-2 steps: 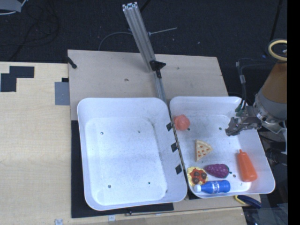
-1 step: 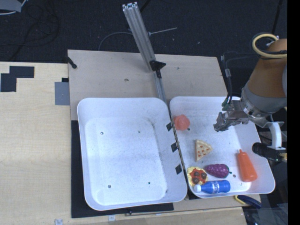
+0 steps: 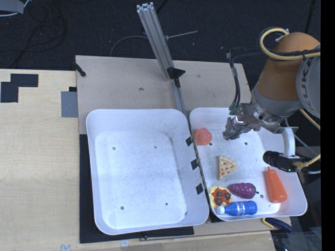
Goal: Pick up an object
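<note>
The right bin [image 3: 298, 205] holds six toys; whether the tool [image 3: 231, 132] is spread is unclear.

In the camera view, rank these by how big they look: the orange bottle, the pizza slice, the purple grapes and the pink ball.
1. orange bottle, clearly the longest.
2. purple grapes.
3. pizza slice and pink ball: they look too alike to rank.
All lie in the right bin, so nearness to the camera hardly matters.

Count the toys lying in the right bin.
6: a red ball by the left wall, a pizza slice mid-bin, grapes, a round pizza and a blue bottle near the front, an orange bottle at right. The arm may hide more.
</note>
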Tool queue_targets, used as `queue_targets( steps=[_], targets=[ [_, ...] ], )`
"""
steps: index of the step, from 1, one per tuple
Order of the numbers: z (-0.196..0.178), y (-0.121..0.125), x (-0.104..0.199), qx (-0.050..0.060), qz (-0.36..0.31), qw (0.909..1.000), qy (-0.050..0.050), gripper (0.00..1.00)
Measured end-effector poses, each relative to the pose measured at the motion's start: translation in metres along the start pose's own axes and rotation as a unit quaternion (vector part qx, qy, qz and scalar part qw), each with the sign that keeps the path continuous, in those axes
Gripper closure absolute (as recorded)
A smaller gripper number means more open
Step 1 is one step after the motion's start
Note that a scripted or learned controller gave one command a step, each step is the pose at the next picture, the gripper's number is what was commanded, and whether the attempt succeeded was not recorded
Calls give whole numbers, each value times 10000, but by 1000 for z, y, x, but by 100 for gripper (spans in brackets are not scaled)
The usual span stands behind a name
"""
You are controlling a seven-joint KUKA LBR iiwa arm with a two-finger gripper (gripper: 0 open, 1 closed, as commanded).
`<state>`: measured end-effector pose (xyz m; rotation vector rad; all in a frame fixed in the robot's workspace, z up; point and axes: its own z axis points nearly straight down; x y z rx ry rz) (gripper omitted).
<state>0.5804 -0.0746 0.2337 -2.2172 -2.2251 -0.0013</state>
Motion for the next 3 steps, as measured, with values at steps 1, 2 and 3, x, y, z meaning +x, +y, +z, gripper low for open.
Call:
queue_targets(
  steps=[1,2,3],
  targets=[
    [-4,7,51,3,0,10000,0,100],
    [1,33,95,5,4,10000,-6,100],
    [11,48,151,9,3,10000,-2,100]
  ],
)
